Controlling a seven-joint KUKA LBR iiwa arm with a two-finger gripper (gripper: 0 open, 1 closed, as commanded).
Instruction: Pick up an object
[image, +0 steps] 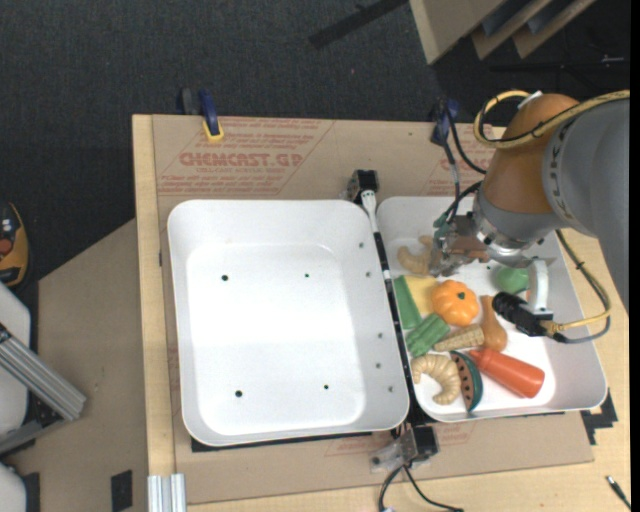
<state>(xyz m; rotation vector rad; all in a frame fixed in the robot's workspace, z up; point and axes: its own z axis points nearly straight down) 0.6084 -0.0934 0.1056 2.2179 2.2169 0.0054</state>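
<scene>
The arm (545, 170) reaches in from the right and has its pincer (452, 250) down in the far part of the right bin (590, 375), over a pale beige piece (412, 261) near the divider. I judge this the reaching or closing step of the pick. Whether the pincer is apart or together I cannot tell; the wrist hides it. Candidates lie just nearer: an orange pumpkin (455, 302), a red carrot (508, 371), green sticks (418, 322), a watermelon slice (467, 380). Next comes a firm close and a straight lift. The left bin (275, 315) lies beside it. A green thing (512, 277) is half hidden under the wrist.
</scene>
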